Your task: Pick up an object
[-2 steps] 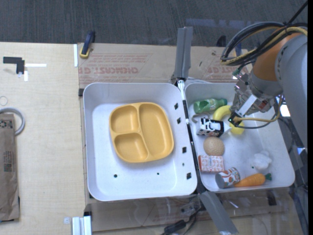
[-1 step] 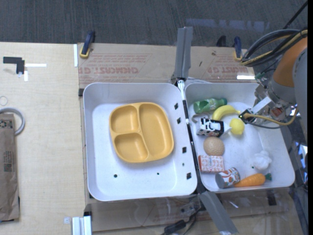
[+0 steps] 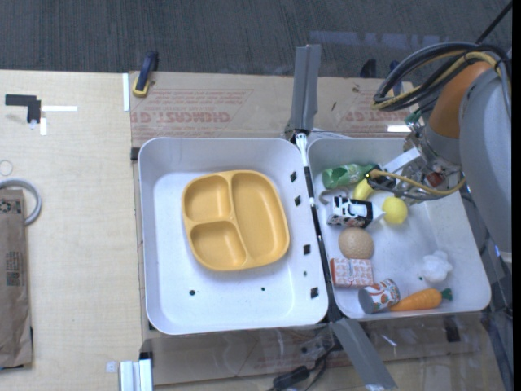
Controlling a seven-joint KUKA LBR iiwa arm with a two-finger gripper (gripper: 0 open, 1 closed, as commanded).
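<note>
Counting the things on the bench gave two shallow white plastic bins, the left bin (image 3: 163, 300) and the right bin (image 3: 468, 255), standing side by side and touching along the middle. One yellow plastic plate with three compartments (image 3: 236, 218) lay alone in the left bin. In the right bin there were eight small things: one green crumpled packet (image 3: 346, 174) near the far wall, one yellow lemon-shaped piece (image 3: 363, 190) just beside it, one round yellow ball (image 3: 395, 209), one small black and white toy (image 3: 351, 211), one beige egg-shaped thing (image 3: 356, 243), one red and white small box (image 3: 352, 273), one little can lying on its side (image 3: 379, 294) and one orange plastic carrot (image 3: 419, 300) touching the can, with one white fluffy lump (image 3: 437, 265) apart near the right wall, so nine in all. The yellow ball was smooth and plain, and it lay in the far half of the right bin, between the toy and the arm. The grey arm with the orange band (image 3: 452, 108) reached in from the right and bent down over the far right corner of this bin. The gripper (image 3: 407, 179) hung low, just beside the lemon-shaped piece and above the ball, but whether it was open or closed I could not tell.
</note>
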